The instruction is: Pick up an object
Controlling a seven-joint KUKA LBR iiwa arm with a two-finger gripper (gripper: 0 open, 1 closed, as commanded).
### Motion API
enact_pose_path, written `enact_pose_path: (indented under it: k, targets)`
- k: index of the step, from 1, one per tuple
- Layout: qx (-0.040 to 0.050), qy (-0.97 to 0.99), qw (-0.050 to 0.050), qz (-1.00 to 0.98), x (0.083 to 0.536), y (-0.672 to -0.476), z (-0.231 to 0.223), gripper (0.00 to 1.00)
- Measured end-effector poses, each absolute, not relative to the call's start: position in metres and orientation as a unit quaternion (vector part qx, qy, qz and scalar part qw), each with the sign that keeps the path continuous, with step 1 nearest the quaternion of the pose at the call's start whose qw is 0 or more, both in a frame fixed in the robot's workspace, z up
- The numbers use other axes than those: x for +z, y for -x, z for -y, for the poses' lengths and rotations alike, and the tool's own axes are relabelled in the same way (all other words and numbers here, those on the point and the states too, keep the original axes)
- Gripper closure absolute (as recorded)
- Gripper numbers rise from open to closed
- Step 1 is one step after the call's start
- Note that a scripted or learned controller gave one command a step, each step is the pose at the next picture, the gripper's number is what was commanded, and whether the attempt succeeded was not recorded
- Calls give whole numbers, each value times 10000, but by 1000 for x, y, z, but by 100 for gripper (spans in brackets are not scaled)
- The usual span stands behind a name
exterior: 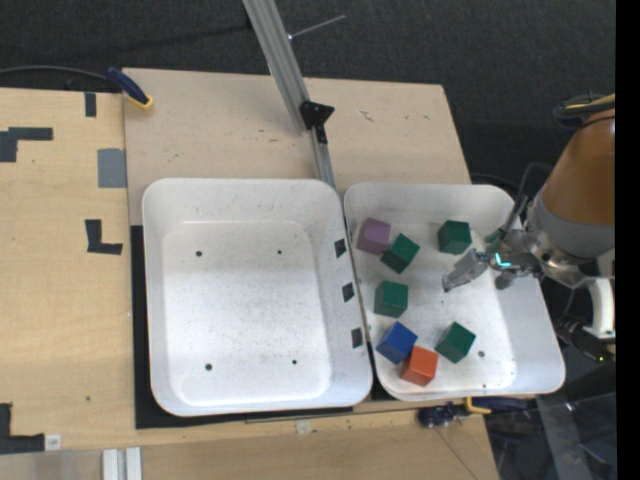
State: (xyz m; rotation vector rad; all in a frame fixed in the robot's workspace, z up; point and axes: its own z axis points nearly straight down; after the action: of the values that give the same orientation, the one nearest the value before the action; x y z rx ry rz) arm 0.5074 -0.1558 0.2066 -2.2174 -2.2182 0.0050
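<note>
Worktop (250, 128): pale wood, bearing two shallow white bins side by side.

Left bin (160, 268): bare white floor with four small dark dots.

Right bin (520, 368): holds seven small blocks.
- Purple block (374, 234): far left corner of the bin, touching a green block (401, 252) just beside it.
- Second green block (454, 236): near the far rim, closest of all to the hand, just left of it and slightly farther back.
- Third green block (391, 297): middle of the bin's left half, left of the hand and apart from it.
- Fourth green block (457, 341): near side, below the hand in the view, well clear of it.
- Blue block (397, 342): near left, touching the orange block (420, 365) at its corner.

Arm (580, 188): grey with orange band, reaching in from the right over the right bin's right rim.

Hand (480, 268): low over the right half of the right bin, fingers (458, 274) spread apart, nothing between them. It touches no block.

Other: a metal rail (280, 48) slants down toward the gap between the bins; a blue and yellow clamp (130, 86) lies at the worktop's far left corner.
</note>
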Motion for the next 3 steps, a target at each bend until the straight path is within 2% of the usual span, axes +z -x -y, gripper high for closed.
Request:
enact_pose_path:
  k: [1, 3]
  targets:
    - [5, 7066, 10, 7076, 209, -508, 156, 0]
    - [20, 7068, 29, 7074, 92, -504, 159, 0]
